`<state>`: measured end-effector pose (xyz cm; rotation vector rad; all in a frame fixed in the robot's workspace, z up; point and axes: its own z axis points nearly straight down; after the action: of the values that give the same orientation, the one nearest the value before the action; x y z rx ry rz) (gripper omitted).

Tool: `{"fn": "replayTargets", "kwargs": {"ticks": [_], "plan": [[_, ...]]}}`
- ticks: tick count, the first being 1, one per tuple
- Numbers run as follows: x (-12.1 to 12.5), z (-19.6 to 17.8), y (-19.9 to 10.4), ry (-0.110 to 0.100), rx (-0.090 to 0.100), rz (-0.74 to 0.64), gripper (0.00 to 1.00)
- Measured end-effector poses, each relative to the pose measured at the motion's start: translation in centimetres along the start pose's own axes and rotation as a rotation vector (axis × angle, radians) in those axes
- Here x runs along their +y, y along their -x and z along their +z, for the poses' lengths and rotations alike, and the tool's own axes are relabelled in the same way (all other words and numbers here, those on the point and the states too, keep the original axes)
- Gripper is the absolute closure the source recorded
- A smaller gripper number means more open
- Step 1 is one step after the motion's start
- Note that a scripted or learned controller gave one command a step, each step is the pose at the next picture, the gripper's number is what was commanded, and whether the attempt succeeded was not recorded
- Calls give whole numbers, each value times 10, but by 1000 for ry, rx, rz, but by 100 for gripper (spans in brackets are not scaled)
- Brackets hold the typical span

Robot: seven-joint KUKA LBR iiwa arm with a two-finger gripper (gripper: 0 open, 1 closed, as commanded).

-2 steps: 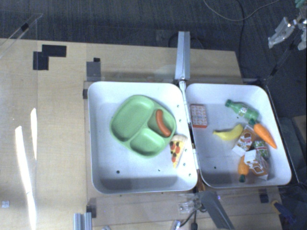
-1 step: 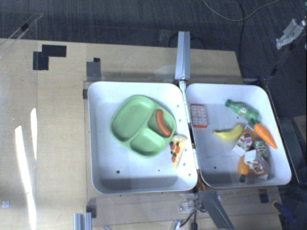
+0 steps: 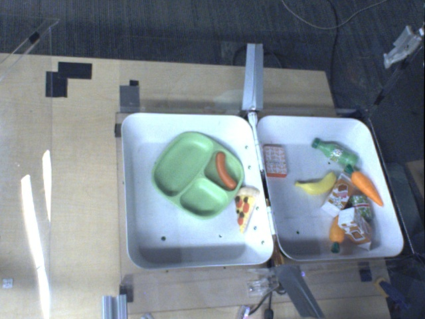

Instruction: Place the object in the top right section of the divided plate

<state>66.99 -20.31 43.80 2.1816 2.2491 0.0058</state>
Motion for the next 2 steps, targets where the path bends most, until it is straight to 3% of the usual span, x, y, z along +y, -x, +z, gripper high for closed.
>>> {"fn": "replayTargets", "kwargs": {"ticks": [1,2], "plan": [[0,0,0,0,0,0,0],[-65,-1,-21,0,1,-101,0]]}}
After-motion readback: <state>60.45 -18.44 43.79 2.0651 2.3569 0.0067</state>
